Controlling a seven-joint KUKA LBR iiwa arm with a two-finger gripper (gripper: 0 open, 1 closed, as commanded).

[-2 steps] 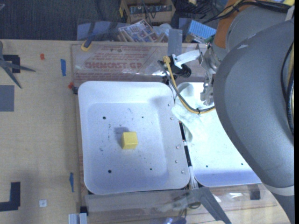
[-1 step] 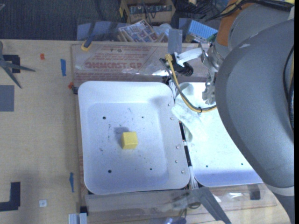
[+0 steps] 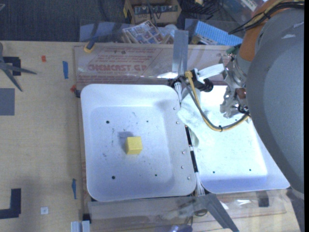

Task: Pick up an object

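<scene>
Nothing is picked up yet: we see 1 yellow block [image 3: 133, 145] lying in the left bin [image 3: 96, 100], while our claw [image 3: 235, 106] hangs over the right bin [image 3: 251, 153], its state unclear

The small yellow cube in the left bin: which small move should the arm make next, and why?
Probably shift the gripper left, across the divide. The small yellow cube lies alone on the floor of the left shallow white bin, while the gripper hangs over the right shallow white bin, far from it.
</scene>
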